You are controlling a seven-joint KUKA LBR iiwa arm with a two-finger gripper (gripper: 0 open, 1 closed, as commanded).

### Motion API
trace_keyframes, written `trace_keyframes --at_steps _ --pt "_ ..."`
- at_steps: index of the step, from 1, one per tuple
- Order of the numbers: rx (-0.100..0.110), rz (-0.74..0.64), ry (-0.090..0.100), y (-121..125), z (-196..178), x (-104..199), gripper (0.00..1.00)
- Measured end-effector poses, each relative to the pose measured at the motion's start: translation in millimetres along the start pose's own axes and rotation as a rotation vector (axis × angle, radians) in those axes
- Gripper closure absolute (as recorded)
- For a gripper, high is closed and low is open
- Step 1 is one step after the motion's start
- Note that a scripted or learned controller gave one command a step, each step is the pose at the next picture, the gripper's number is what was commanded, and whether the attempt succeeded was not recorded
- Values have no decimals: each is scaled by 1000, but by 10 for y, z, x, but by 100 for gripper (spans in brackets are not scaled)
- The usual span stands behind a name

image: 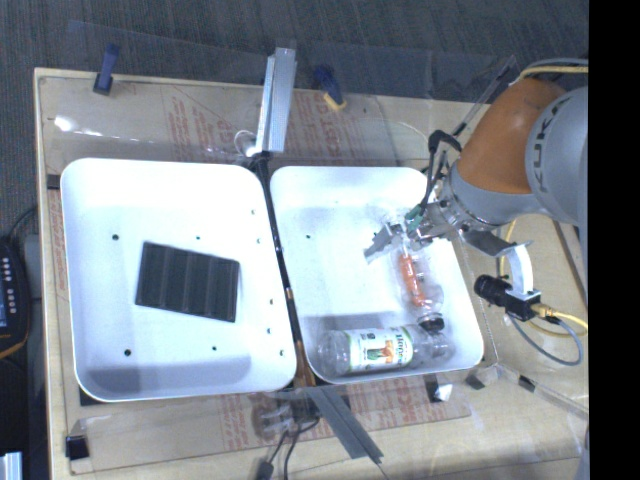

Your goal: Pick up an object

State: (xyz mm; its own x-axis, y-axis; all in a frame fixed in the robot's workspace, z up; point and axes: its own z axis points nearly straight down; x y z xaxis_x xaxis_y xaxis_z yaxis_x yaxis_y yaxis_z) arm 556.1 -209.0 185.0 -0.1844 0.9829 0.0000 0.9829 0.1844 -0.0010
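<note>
**Tool hovering in the right bin**

My tool [392, 236] is over the far half of the right shallow white bin [300, 268], just beside a small clear bottle with orange contents [414, 280]. Can't tell its state from here. A bigger clear plastic bottle with a green-orange label [385, 350] lies along the near wall. A flat black ribbed rectangular pad [188, 281] sits in the left white bin [90, 228].

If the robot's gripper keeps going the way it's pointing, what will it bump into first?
Probably the small orange bottle. The gripper hangs over the right bin, pointing down, and that bottle's top lies just beside it. Depth is hard to judge here, so it might meet the bin's white floor instead.
</note>
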Motion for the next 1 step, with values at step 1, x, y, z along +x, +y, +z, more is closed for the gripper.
trace_keyframes --at_steps 1 --pt "3 101 2 -276 13 47 0"
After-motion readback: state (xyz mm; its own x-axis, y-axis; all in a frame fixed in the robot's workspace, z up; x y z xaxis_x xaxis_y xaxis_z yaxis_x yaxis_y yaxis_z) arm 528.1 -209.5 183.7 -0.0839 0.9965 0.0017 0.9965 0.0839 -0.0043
